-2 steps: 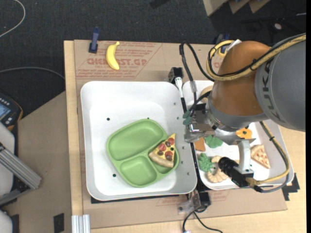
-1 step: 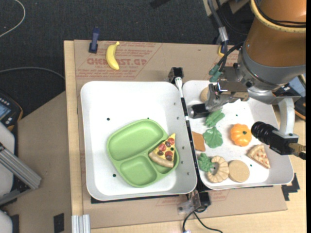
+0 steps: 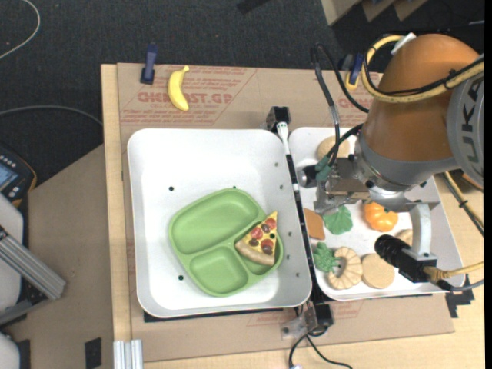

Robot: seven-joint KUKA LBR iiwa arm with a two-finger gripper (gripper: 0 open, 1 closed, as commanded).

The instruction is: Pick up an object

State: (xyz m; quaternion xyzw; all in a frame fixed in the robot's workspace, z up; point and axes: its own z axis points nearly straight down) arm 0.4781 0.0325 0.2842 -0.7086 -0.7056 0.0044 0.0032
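Camera view, near edge first: in the right bin, along its near wall, lie a scalloped tan pie and a round tan biscuit, side by side and touching. A small green sprig lies against the pie's left side. Further in, an orange-brown slab lies beside the bin's left wall, a green leafy piece is just right of it, and an orange fruit sits toward the bin's middle. The gripper hangs over the leafy piece and the slab, under the grey and orange arm. Its state, open or closed, cannot be told, and nothing is seen held. A pale round item shows at the far left corner of this bin, partly hidden by the arm.

The left bin carries a green divided plate toward its near right corner. A pizza slice lies in the plate's near right compartment, overhanging the rim slightly.

On the cardboard-covered bench, beyond the left bin, a yellow banana lies near the far left corner, with a blue clip on the far edge just beside it
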